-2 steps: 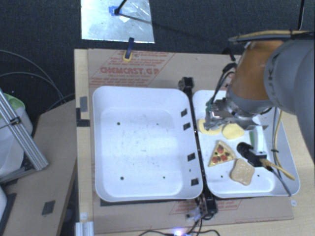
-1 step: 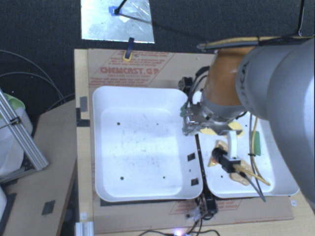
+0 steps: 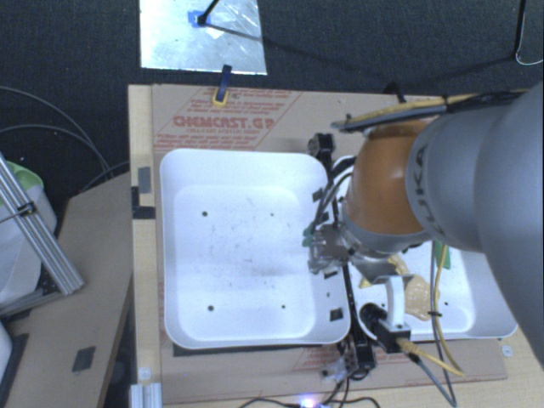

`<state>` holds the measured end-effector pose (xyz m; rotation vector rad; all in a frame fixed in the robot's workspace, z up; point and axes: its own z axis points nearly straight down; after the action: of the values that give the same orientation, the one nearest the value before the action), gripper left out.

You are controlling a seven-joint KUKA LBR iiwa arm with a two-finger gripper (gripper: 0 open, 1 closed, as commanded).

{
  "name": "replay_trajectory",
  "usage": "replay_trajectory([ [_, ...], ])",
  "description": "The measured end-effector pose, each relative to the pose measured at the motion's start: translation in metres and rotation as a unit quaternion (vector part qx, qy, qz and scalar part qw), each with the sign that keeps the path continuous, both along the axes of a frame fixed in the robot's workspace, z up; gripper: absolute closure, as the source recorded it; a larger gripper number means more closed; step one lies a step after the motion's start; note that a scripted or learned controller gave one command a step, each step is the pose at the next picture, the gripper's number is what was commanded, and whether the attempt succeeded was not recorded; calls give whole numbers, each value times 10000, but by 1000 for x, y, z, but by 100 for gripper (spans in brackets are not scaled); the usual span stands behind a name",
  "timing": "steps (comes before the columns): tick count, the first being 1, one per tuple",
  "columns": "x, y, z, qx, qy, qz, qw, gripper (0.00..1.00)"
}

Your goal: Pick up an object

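My arm's grey body and orange band [image 3: 384, 185] hang over the right bin [image 3: 476, 317] and cover most of it. Under the band, the gripper's [image 3: 325, 252] metal body sits low at the bin's left wall, close to the gap between the two bins. A pale tan object [image 3: 418, 297] lies in the right bin just right of the gripper, partly behind a white part of the arm. A thin green item [image 3: 441, 255] pokes out from under the arm further right. Nothing shows held.
The left white bin [image 3: 183, 228] has speckled marks on its floor. Both bins rest on brown cardboard [image 3: 229, 117]. Black and yellow cables [image 3: 429, 355] run along the front right. An aluminium frame [image 3: 38, 236] stands at the left, and a shiny sheet [image 3: 200, 24] lies at the back.
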<state>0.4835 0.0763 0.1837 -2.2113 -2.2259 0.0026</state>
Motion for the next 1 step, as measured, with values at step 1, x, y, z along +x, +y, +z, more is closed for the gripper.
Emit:
replay_trajectory([
  [1, 14, 36, 154, 25, -116, 15, 9999, 100],
])
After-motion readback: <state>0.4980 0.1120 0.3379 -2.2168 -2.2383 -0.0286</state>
